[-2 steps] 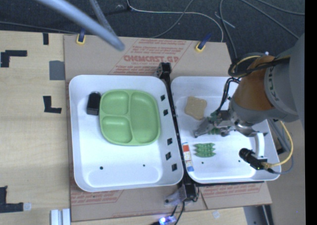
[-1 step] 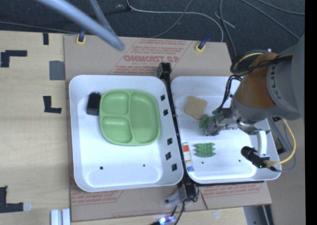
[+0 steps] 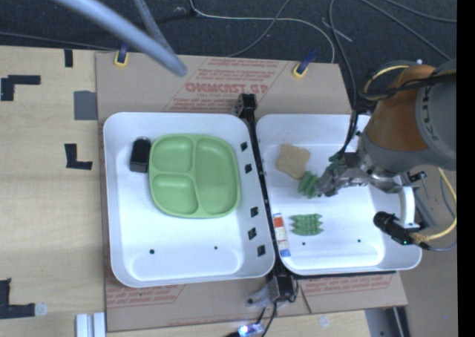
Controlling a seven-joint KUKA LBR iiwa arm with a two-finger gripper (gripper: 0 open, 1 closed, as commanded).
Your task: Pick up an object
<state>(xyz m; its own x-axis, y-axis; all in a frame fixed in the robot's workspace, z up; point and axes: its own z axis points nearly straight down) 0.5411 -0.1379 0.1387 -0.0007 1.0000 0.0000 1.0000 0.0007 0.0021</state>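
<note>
Camera view: 2 shallow white bins side by side on the desk, sitting on a cardboard sheet (image 3: 223,79) with red print.

Left bin (image 3: 122,202): green divided plate (image 3: 194,176) with 3 compartments, lying flat near the middle. A small black block (image 3: 139,155) sits just beside the plate's left edge, touching or nearly so.

Right bin (image 3: 371,250): tan sponge-like block (image 3: 292,160) in the upper left part. A small dark green object (image 3: 307,185) lies just below-right of it, touching or almost touching. A green ridged piece (image 3: 306,224) lies flat lower down, apart from both. A thin white tube with red and blue marks (image 3: 280,233) lies along the bin's left wall.

Arm comes in from the right, orange band (image 3: 393,116) above the wrist, grey wrist over the right bin's right half. Gripper (image 3: 326,183) is low in the bin, its tip right at the dark green object's right side. Jaws: cannot tell whether apart or together, tip is dark and blurred against the object. Can't confirm the object sits between them.

Black cables run across the dark surface behind the desk.
</note>
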